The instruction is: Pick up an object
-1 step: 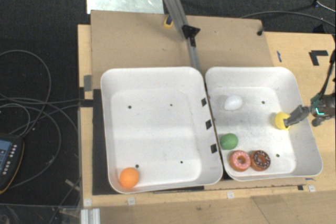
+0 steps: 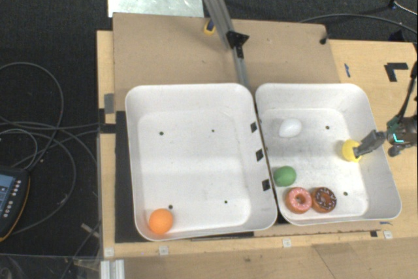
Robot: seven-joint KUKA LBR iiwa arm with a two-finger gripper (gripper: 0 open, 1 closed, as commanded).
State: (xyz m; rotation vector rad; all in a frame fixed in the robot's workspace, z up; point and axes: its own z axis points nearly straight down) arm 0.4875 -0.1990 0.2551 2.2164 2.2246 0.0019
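In the left bin (image 2: 196, 101) we see an orange ball (image 2: 160, 221) at lower left; at right, the pincer (image 2: 363, 147) touches a yellow object (image 2: 350, 150). We cannot tell its opening. We judge the grasp underway; next: close and lift.

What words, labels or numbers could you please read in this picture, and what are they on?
None can be read.
The pendant at the left edge has a lit screen, too small and blurred to read.
The black marks on the bench's far right corner form no legible characters.
The bins bear no lettering.
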